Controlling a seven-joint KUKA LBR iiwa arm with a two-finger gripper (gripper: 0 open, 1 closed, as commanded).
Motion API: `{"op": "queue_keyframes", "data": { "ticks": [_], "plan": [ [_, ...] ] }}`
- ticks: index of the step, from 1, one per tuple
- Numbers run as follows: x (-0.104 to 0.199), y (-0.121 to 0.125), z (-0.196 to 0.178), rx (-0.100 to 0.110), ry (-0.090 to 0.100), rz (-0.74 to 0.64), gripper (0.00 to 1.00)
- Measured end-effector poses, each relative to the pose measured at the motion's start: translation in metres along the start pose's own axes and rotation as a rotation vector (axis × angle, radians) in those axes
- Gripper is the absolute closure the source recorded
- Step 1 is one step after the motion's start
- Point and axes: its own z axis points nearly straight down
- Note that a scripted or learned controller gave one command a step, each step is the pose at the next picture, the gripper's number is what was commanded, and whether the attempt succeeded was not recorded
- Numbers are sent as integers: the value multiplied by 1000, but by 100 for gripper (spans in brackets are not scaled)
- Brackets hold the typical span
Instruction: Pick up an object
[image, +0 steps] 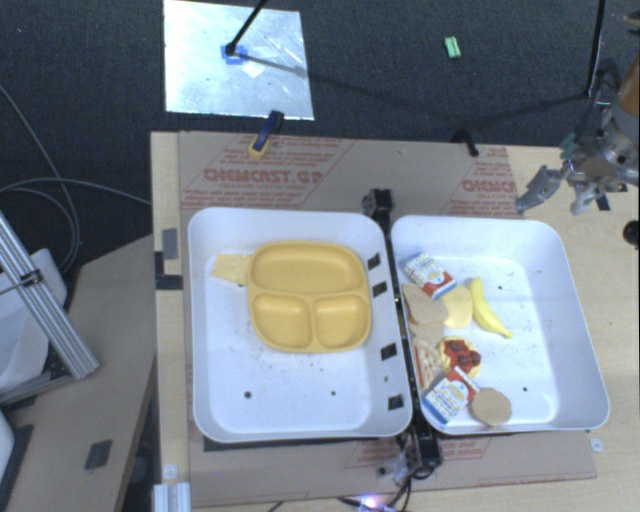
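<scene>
Banana beside crowded toy food

A grey metal gripper with two splayed, light-grey fingers is seen, topped by a pale, blocky wrist housing beneath an orange band.

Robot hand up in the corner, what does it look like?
The gripper is small and made of grey metal, with two thin fingers sticking out like little prongs. Above it sits a chunky silvery wrist part, with a bit of orange at the very edge of the camera view.
</scene>
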Motion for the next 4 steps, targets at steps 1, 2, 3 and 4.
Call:
{"op": "queue_keyframes", "data": {
  "ticks": [1,2,3,4],
  "plan": [
    [49,-64,150,19,8,1,0],
    [107,-36,193,-6,1,-5,0],
    [103,18,192,-6,0,-3,0],
    [102,17,181,-4,0,-4,100]
  ]
}}
